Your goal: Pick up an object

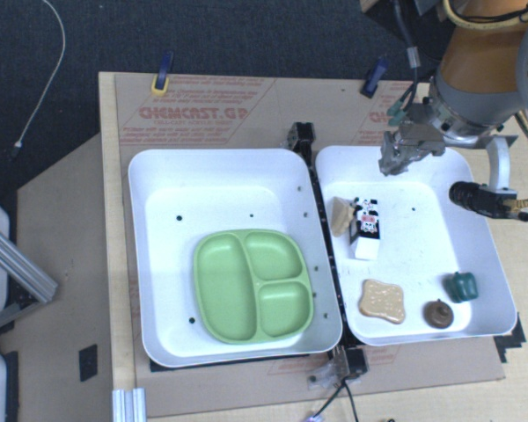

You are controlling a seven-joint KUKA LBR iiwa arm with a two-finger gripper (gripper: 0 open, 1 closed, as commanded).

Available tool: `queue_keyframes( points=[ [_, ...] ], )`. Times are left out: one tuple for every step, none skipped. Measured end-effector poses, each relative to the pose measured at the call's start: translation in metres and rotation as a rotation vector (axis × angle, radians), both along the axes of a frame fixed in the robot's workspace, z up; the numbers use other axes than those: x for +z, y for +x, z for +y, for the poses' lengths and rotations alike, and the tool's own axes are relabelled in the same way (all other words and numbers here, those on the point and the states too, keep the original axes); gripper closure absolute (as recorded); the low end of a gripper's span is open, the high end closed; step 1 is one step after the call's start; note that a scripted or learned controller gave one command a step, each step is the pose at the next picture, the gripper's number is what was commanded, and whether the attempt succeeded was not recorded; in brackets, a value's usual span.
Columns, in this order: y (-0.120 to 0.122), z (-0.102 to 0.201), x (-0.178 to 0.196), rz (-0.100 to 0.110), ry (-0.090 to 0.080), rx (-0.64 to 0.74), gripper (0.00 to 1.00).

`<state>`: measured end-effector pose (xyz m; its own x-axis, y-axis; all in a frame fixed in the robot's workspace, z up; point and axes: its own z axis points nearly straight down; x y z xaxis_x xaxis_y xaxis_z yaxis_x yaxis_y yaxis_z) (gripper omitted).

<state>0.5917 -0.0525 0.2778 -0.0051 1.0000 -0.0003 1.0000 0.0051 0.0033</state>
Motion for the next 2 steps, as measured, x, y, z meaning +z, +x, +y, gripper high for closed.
queue_keyframes(
  points=[
    [0.013, 0.055, -0.006, 0.0, 0.001, 0.001, 1.0],
    [0.016, 0.105, -0.011, 0.001, 0.001, 0.0, 1.0]
  ],
)
